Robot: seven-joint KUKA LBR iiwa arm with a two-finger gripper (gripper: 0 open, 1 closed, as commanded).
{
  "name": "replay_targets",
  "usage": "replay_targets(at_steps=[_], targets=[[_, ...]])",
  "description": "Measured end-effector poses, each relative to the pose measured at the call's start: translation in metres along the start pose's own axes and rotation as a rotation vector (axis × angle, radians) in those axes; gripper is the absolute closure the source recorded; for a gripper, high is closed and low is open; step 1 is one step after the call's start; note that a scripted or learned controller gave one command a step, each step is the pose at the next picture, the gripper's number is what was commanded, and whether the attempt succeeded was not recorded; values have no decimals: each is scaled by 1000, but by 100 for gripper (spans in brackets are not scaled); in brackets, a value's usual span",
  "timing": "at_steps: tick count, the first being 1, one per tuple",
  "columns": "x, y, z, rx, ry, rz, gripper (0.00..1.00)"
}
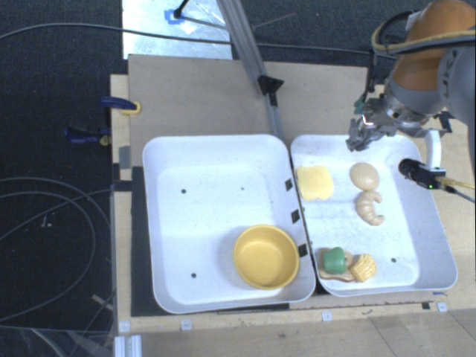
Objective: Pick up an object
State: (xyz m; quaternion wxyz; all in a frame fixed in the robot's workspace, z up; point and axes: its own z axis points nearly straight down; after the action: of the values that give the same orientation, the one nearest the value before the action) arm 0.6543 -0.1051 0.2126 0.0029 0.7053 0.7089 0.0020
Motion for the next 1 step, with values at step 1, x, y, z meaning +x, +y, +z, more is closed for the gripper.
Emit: replay_targets(at_steps=[1], targets=[[0, 2, -43, 0, 0, -1, 100]])
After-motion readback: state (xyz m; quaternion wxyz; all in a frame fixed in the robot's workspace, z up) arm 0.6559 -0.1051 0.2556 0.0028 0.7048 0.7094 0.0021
